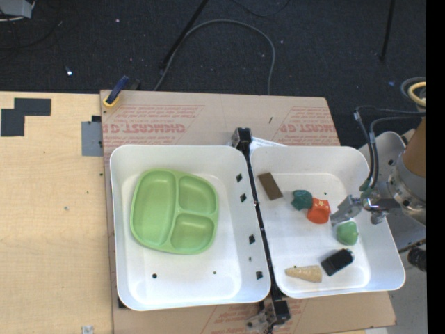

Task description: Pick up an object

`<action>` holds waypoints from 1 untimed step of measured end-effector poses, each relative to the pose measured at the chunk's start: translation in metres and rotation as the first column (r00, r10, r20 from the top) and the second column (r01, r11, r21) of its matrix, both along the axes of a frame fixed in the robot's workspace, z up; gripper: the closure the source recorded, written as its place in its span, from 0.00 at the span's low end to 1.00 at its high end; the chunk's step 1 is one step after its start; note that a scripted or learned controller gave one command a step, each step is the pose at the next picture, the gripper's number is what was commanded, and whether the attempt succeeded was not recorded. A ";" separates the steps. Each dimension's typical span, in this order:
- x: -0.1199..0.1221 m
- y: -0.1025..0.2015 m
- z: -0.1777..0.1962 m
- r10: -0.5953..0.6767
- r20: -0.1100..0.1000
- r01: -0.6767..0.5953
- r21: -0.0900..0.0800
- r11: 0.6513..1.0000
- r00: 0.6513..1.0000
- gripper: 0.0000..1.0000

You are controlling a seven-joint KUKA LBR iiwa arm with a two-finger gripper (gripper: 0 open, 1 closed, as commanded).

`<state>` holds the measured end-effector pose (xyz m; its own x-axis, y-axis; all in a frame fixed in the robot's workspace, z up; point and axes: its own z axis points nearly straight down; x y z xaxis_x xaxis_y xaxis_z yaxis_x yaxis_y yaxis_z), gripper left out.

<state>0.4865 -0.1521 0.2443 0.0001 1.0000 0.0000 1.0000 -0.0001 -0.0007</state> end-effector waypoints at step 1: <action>-0.010 0.022 0.049 0.002 0.004 -0.002 0.000 1.000 1.000 0.00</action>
